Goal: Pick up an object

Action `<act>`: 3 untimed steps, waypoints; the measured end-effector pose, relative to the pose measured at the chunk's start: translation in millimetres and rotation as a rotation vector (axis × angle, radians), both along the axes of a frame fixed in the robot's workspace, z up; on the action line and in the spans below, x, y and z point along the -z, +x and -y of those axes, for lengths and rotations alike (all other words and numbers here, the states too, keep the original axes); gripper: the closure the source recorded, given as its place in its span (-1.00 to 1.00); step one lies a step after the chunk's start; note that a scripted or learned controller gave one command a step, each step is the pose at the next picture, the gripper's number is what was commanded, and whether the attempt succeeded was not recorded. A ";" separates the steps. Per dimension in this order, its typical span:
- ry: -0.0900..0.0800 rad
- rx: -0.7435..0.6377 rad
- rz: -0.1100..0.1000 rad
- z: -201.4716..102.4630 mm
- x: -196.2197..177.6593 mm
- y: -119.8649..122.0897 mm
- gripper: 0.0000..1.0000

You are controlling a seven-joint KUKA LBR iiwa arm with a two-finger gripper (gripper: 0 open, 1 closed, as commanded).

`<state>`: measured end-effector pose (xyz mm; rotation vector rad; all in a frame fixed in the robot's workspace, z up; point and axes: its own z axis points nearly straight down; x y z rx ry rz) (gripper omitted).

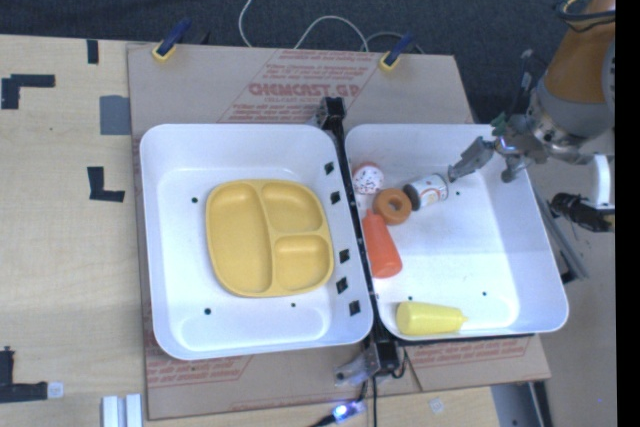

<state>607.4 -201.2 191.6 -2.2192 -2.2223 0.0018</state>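
Nearest to us, at the near edge of the right bin [520, 245], we see a yellow lemon-shaped toy [430, 318] lying on its side close to the bin's near left corner. Further in, along that bin's left wall, an orange carrot-like piece [381, 245] lies lengthwise, and touching its far end sits a small brown ring like a doughnut [394, 205]. Just right of the ring lies a small white bottle with a dark band [430, 190], tipped on its side. Beside the left wall, a little beyond the ring, rests a white ball with red specks [367, 179].

In the left bin [170, 215] a yellow divided plate [268, 237] with three compartments lies flat near the middle, well apart from the other things.

Both bins rest on a brown cardboard sheet [300, 80] on the desk [60, 215], with yellow-and-blue clamps [172, 39] at the sheet's far edge.

At the far right corner of the right bin we find the claw [470, 161], its grey fingers reaching toward the bottle's right end; we cannot tell whether they are spread or pressed together, and nothing shows between them.
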 end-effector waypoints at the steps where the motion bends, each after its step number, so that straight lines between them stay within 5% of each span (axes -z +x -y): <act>1: 0.001 -0.001 -0.005 -6.9 55.4 7.1 -1.00; 2: -0.004 -0.003 0.027 -7.8 76.8 15.7 -1.00; 3: 0.002 -0.003 0.021 -9.6 69.1 15.1 1.00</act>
